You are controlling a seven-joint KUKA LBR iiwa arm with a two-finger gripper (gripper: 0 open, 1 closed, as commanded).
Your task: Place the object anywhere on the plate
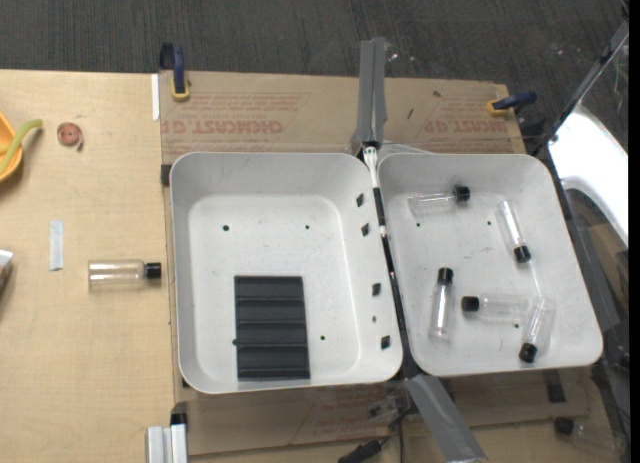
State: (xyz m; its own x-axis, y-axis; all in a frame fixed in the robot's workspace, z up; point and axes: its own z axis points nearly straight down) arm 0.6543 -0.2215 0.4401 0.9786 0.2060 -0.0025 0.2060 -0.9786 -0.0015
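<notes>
The left bin (200, 251) has bare floor from 9 through 3 o'clock; a black ridged plate (270, 328) fills its 6 o'clock. In the right bin (560, 211), five clear vials (439, 303) lie scattered around a bare centre.

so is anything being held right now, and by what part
Nothing is seen held: five vials lie loose in the right bin, and the dark plate sits in the left bin.

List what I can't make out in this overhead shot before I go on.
- Orange object: cut off by the left edge.
- White arm casing: cut off by the right edge.
- Clear vial contents: too small to tell.
- Cardboard print: blurred.
</notes>
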